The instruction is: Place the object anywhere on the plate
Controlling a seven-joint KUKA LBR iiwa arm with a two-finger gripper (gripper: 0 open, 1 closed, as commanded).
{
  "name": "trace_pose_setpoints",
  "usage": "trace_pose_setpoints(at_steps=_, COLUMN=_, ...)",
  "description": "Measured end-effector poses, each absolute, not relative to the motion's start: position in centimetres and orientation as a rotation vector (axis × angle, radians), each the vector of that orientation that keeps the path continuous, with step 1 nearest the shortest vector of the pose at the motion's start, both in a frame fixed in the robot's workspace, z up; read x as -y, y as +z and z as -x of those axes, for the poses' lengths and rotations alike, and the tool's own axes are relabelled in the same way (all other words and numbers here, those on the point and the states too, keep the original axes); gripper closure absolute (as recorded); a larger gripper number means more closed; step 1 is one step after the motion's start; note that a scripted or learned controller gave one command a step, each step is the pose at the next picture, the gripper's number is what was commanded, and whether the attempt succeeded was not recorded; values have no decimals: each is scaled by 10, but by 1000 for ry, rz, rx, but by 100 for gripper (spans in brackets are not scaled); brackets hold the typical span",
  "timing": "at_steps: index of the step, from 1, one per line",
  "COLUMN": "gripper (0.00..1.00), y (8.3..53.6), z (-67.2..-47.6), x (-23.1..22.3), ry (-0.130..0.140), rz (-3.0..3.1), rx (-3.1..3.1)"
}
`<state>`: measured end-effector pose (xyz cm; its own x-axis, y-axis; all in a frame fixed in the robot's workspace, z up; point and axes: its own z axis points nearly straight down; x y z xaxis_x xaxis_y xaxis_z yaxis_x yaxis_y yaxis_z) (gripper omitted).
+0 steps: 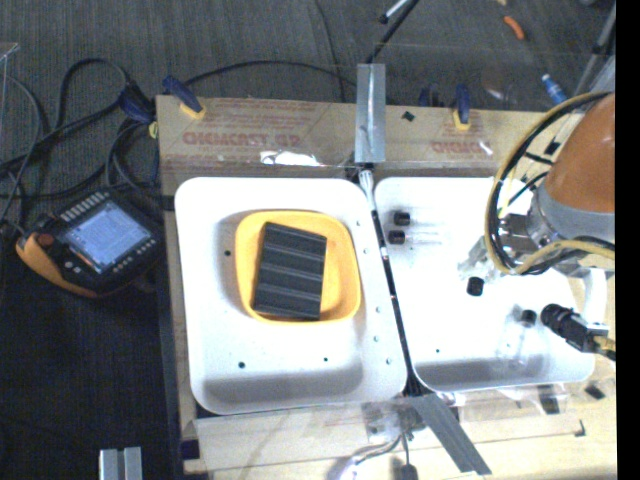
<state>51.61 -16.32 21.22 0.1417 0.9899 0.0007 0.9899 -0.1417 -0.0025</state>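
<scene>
The ridged block (291,270) lies on the plate (244,236) in the left bin (205,348); the right bin (445,358) adjoins it.

The square yellow plate (296,268) is largely covered by a ribbed dark grey block (291,269); bare rim is left at 9 o'clock.

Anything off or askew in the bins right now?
Nothing stands out. The dark ribbed rectangular block lies flat on the yellow square plate in the left white bin, slightly rotated but fully within the plate.
</scene>
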Motion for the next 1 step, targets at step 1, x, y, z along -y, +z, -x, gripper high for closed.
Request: trace_pose_setpoints(at_steps=1, gripper=0, y=212, z=-516, x=163, ry=2, rz=2372, rx=2057)
